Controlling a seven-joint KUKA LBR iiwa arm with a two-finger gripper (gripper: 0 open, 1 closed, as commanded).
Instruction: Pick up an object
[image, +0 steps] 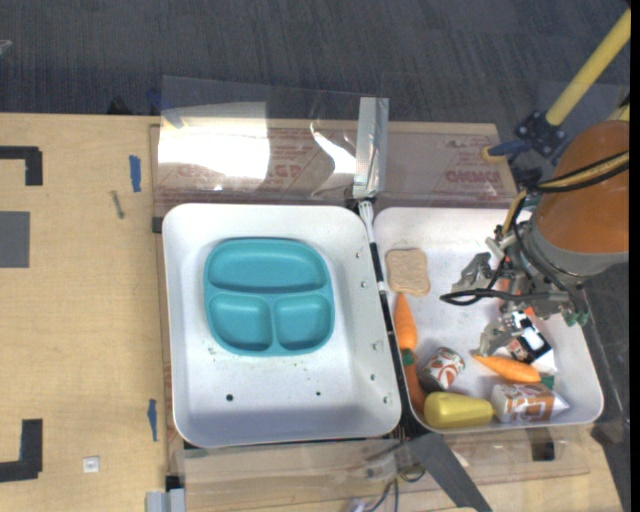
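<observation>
The right bin (578, 330) holds several small objects. A tan bread slice (407, 270) lies near its back left, and an orange carrot (404, 322) rests along the left wall. A second carrot (510, 370) lies toward the front right. A yellow piece (458, 408), a red-and-white can (443, 368) and an orange-and-white can (528, 402) sit along the front. My gripper (514, 334) hangs low in the right half of this bin, just above the second carrot. Nothing visibly hangs from it.
The left bin (190, 400) carries a teal divided plate (268, 294). A metal divider (371, 150) and clear plastic stand behind the bins. Cables (480, 290) trail from the wrist over the right bin. Wooden bench surface spreads to the left.
</observation>
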